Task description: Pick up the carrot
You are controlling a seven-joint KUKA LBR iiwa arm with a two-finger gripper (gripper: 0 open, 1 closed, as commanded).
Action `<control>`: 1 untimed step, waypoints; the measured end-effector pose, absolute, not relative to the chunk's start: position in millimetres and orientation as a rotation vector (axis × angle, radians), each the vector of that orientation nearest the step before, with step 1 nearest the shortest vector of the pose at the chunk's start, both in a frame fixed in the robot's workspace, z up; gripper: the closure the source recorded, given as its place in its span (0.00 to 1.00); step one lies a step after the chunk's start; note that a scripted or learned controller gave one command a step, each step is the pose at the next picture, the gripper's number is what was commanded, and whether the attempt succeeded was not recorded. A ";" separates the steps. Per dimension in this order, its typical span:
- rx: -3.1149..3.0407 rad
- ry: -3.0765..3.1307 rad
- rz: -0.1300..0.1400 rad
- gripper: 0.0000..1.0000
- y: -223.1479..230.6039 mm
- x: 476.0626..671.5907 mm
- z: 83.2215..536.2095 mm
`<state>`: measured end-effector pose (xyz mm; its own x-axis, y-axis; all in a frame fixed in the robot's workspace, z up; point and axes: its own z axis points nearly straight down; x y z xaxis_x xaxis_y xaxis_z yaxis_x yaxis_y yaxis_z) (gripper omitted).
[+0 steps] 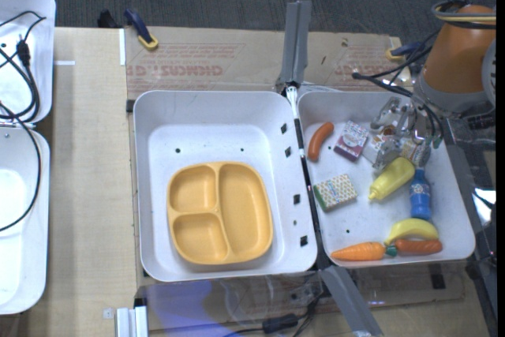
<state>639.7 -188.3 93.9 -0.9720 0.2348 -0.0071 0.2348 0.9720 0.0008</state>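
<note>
In the right bin, the carrot lies apart from the hand; its state unclear.

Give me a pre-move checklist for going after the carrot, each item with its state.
1. Carrot visible in the right bin, near its front wall: ok.
2. Tool positioned over the carrot: not ok; it sits at the bin's far side, above the yellow squeeze bottle.
3. Tool free of any object: cannot tell.
4. Room around the carrot: not ok; a banana and a red-orange item crowd its leafy end.
5. Carrot lying flat, top side exposed: ok.
</note>
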 end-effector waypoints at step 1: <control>0.089 3.133 0.000 0.00 -183.7 641.3 119.2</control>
